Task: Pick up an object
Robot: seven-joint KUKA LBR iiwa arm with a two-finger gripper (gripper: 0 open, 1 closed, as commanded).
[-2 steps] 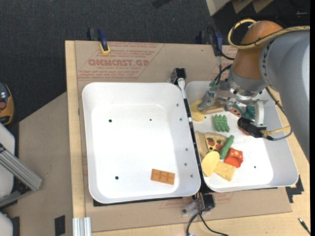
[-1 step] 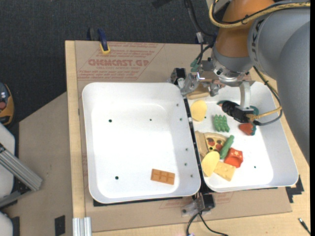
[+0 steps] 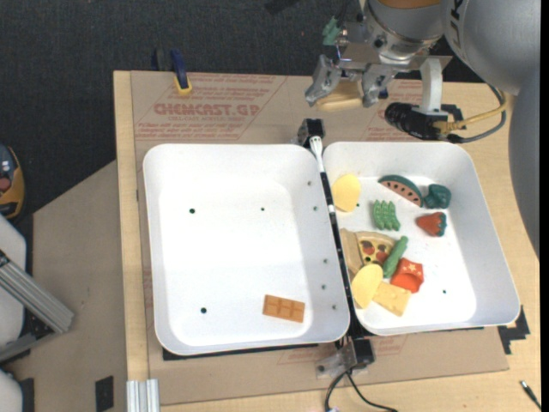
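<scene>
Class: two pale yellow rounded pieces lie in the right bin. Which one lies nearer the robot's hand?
The upper yellow piece, by the divider at the bin's far end, is nearer the hand. The other yellow piece lies near the front, touching the cheese wedge.

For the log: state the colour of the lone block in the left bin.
Orange-brown block, camera view.

Biscuit [image 3: 284, 308] in left bin [image 3: 171, 178]
</scene>
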